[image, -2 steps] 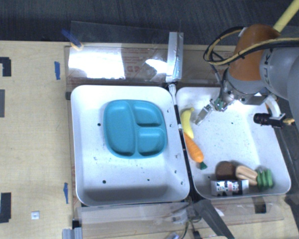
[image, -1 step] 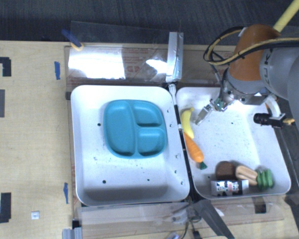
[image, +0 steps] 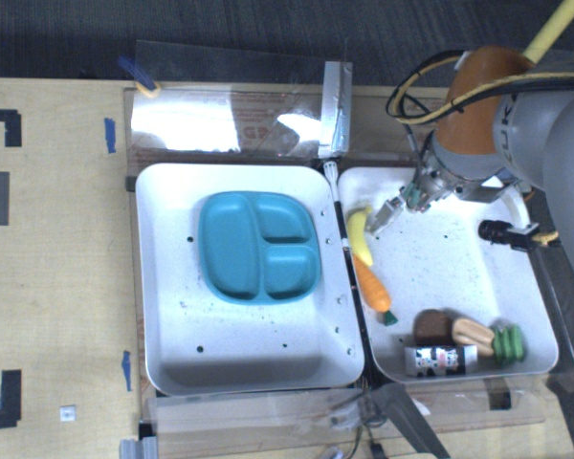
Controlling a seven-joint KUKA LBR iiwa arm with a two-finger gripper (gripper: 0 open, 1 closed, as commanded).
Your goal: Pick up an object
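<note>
In the right bin [image: 459, 285], a yellow banana [image: 360, 237] lies against the left wall, with an orange carrot [image: 372, 289] just below it. My gripper [image: 386, 215] hangs at the bin's upper left, its tip just right of the banana's upper end. Nothing shows between its fingers. A brown and tan toy [image: 450, 329], a green toy [image: 508, 343] and a small bottle [image: 442, 359] lying on its side sit along the bin's near edge.
The left bin [image: 163, 285] holds a blue divided plate [image: 259, 246]. A clear plastic sheet [image: 230, 118] stands behind the bins. A black fitting [image: 502, 231] with cables sticks out at the right bin's right side. The arm's orange band [image: 478, 98] is above the right bin.
</note>
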